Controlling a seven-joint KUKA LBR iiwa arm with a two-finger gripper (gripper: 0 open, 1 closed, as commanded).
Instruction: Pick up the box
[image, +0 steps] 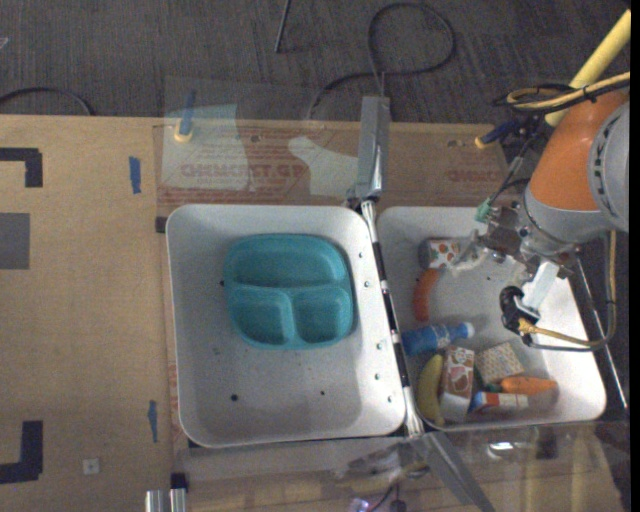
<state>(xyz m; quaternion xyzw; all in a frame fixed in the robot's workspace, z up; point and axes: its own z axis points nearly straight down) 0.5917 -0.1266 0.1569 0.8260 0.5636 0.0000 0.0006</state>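
Note:
A small red and white box (439, 252) lies at the far left of the right bin (590, 385). My gripper (478, 250) sits low just to the right of this box, close to it or touching it; contact cannot be made out. A second printed carton (459, 372) stands near the bin's front edge among other items. The grey arm with its orange band (565, 170) comes in from the upper right.
The right bin also holds an orange sausage shape (426, 293), a blue bottle (438, 336), a banana (430, 388), a tan block (498, 360), a carrot (527, 384) and a tube (497, 401). A teal divided plate (288, 290) lies in the left bin (200, 400). A cable (545, 335) hangs off the wrist.

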